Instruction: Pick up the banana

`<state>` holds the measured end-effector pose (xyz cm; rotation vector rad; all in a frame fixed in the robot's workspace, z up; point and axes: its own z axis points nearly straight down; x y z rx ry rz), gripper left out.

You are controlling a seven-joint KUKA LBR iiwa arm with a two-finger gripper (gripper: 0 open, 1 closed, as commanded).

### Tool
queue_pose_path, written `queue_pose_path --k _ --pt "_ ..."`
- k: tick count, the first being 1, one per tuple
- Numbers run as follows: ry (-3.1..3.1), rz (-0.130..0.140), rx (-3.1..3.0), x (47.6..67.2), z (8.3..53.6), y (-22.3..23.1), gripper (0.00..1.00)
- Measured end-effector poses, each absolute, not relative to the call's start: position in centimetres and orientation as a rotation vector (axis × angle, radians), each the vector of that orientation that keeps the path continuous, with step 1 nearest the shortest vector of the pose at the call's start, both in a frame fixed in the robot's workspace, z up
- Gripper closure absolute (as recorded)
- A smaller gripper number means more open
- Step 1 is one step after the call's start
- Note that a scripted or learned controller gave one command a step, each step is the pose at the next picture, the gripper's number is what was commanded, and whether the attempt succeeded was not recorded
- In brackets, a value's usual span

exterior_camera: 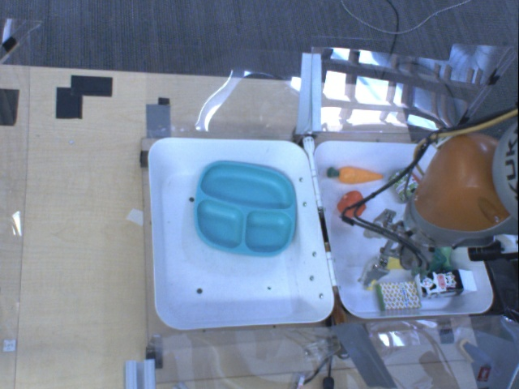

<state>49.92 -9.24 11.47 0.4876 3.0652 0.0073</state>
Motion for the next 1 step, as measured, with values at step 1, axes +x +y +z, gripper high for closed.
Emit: queue_pose_path --k 1 --pt "2.963 0.004 1.013 53.59 8.94 -11.39 0.0"
